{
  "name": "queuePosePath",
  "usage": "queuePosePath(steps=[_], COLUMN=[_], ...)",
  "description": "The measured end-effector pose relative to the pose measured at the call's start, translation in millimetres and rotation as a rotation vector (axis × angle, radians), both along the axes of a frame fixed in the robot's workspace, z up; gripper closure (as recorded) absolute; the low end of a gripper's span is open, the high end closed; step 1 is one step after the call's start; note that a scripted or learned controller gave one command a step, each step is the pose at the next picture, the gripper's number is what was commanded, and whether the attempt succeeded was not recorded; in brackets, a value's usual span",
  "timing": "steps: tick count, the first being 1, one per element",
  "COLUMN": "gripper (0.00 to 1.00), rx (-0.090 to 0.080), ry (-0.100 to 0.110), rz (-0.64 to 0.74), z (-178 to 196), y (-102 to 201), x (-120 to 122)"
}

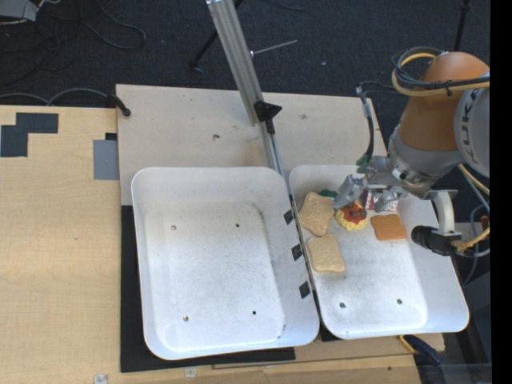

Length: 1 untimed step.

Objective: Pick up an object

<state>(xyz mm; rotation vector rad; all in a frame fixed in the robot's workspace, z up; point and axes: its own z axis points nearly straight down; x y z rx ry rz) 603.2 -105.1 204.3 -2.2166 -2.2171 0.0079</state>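
The right bin (400,310) holds two tan bread-like pieces, one (315,213) near its left wall and another (326,254) just below it. A yellow and red toy (352,217) lies in the upper middle, with an orange flat piece (389,227) to its right and a small green bit (327,193) above the bread. My gripper (358,192) hangs low over the yellow and red toy, at its upper edge. The arm's orange band (445,78) is at the upper right.
The left bin (152,238) sits beside the right one, with black clips (293,232) along the shared wall. A slanted aluminium rail (240,62) rises from behind the bins. Cables and a black bracket (436,240) hang off the arm at the right.
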Motion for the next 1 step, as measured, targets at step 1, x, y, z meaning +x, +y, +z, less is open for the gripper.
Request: queuePosePath(steps=[1], gripper=[0.00], rx=[0.001], ry=[0.000], rz=[-0.003], z=[-46.5], y=[6.4], x=[-5.1])
